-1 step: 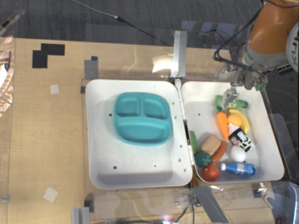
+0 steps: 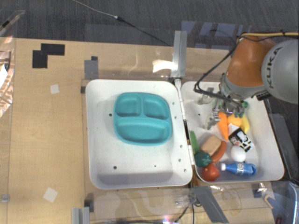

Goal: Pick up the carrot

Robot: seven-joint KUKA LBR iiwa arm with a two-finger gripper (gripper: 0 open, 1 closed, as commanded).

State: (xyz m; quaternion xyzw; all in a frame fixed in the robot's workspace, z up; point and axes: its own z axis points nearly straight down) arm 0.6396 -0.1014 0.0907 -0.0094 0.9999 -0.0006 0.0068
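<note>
**Arm hangs over the orange carrot in the right bin**

The grey arm with the orange band [image 2: 247, 64] reaches in from the right, over the right white bin [image 2: 275, 157]. Its fingers [image 2: 223, 112] point down into the back part of that bin. I cannot tell if the fingers are apart or closed, because the arm and wires hide them.

The long orange carrot [image 2: 224, 125] lies in the right bin, just under and beside the fingers. I cannot tell if they touch it. A yellow banana-shaped toy [image 2: 241, 121] lies right next to the carrot on its right side.

Nearer the front of the same bin are more things, close together: a small black and white box [image 2: 241, 139], a white egg-shaped ball [image 2: 238, 155], a blue bottle lying on its side [image 2: 239, 169], a red round tomato toy [image 2: 210, 171], a tan bread-like piece [image 2: 210, 145] and a dark green round toy [image 2: 202, 159]. A thin green stick [image 2: 192, 143] lies along the bin's left wall.

The left white bin [image 2: 100, 171] holds a teal plastic tray with three parts [image 2: 141, 118]. Both bins sit side by side on the light wooden desk [image 2: 46, 139].
</note>
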